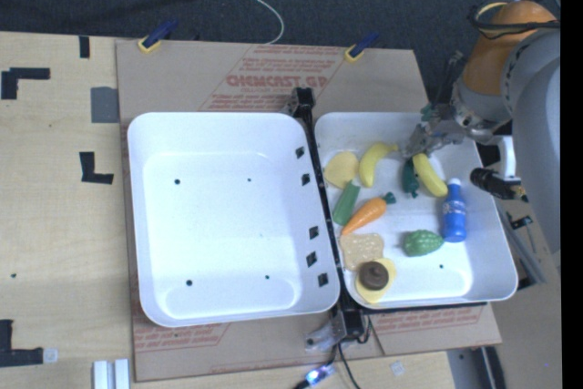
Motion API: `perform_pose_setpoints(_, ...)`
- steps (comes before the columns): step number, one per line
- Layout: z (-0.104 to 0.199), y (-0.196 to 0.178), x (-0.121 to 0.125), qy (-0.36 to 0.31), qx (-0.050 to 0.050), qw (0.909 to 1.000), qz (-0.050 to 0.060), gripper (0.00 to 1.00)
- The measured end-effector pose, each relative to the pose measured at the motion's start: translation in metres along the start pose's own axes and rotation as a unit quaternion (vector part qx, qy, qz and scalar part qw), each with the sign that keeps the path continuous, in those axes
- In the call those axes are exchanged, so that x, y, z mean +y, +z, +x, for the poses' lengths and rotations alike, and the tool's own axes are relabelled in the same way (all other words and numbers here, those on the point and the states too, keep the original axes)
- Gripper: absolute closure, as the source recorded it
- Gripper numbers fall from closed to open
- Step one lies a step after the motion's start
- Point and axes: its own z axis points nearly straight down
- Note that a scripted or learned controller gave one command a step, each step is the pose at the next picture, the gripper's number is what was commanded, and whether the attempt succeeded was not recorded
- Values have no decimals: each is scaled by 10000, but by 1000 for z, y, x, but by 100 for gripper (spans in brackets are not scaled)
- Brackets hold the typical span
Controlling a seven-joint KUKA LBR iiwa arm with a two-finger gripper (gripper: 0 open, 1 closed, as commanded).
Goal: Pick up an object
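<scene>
The right bin (455, 282) holds several toy foods. Among them are a yellow banana (373, 161), a round yellow fruit (342, 168), a second yellow piece (429, 176) and a dark green piece (410, 181) beside it. An orange carrot (365, 214), a green cucumber (346, 203), a blue bottle (454, 212) and a knobbly green item (422, 242) lie lower down. My gripper (424, 139) hangs over the bin's upper right part, just above the second yellow piece. Nothing is visibly held.
A tan bread slice (363, 247) and a brown-topped yellow disc (373, 276) lie near the right bin's front left corner. The left bin (146, 141) adjoins it along a black-clipped divider (314, 196). The grey arm with its orange band (510, 23) enters at the right.
</scene>
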Motion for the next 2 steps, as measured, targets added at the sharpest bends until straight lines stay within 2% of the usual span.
perform_pose_setpoints(1, 66, 11, -1, -8, 18, 10000, 19, 100)
perform_pose_setpoints(2, 63, 11, -1, 12, 14, 10000, 12, 0)
